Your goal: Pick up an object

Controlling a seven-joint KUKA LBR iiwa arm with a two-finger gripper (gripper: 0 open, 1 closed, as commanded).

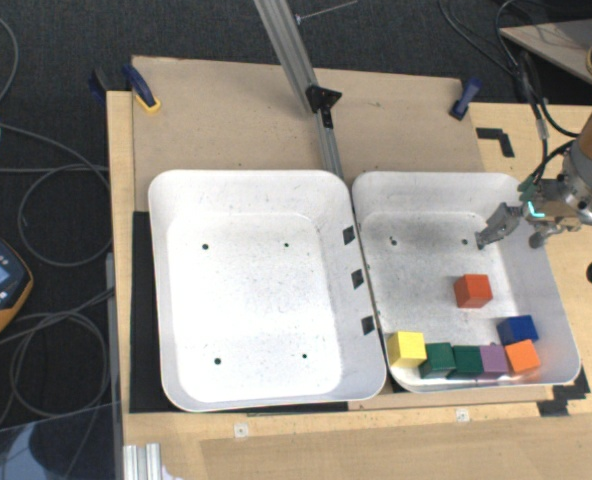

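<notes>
Gripper [521,226]: positioned over the upper right part of the right bin [416,193], near its right wall, hanging from the arm [588,173] that enters from the right edge. Its two dark fingers stand spread apart, one reaching left toward the bin floor, the other nearer the wall; nothing sits between them. A small teal light glows at the wrist.

Right bin, contents:
- red block [472,290], alone on the floor toward the middle right, below and left of the gripper, apart from it.
- blue block [517,328], near the lower right corner.
- orange block [522,355], just below the blue one, touching or nearly so.
- purple block [494,359], just left of the orange.
- green block [467,360], left of the purple, and a darker green block [438,359] beside it.
- yellow block [408,347], at the left end of this row along the bin's lower wall.

Left bin [176,203]: white, speckled floor with four small dark dots.

Bench [236,108]: brown board, two blue clamps at its top corners. A grey metal rail [291,53] runs diagonally from the top of the view down to the gap between the bins.
</notes>
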